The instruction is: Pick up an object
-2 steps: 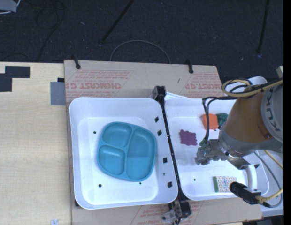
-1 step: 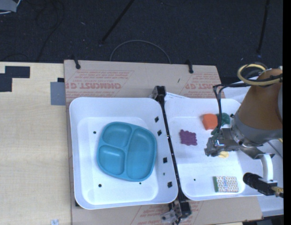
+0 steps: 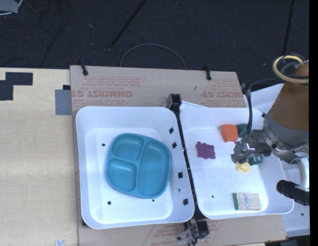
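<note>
In the right bin (image 3: 215, 209) lie an orange block (image 3: 230, 132), a purple bunch of grapes (image 3: 205, 150), a small yellow piece (image 3: 243, 167) and a flat speckled box with a green edge (image 3: 246, 201). My gripper (image 3: 243, 155) hangs low at the bin's right side, just above the yellow piece and to the right of the grapes. A dark green thing (image 3: 255, 159) shows beside the gripper, partly hidden by it. I cannot see anything held.
The left bin (image 3: 92, 137) holds a blue divided plate (image 3: 138, 164). A black divider (image 3: 182, 163) runs between the two bins. The arm's grey and orange body (image 3: 292, 106) leans in over the right bin's far right corner.
</note>
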Robot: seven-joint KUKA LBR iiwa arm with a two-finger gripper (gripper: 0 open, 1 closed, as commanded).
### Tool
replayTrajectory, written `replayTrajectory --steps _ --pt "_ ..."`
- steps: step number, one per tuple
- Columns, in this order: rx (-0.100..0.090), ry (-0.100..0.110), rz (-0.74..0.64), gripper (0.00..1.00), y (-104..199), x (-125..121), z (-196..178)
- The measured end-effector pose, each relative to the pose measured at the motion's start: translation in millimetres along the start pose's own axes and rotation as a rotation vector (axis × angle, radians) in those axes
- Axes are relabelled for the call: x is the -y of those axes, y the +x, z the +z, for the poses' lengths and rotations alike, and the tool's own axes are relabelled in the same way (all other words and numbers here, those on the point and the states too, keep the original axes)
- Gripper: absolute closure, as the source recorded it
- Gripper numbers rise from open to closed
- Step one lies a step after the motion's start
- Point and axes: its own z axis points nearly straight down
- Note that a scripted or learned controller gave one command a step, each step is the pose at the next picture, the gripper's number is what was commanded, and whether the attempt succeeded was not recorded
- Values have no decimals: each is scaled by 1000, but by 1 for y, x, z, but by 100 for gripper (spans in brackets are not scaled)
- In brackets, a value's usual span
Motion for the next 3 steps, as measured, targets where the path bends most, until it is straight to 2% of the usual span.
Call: replayTrajectory --steps 2,3 --pt "-2 7 -3 100 90 -27 25" --pt "-1 5 -4 100 142 -44 16"
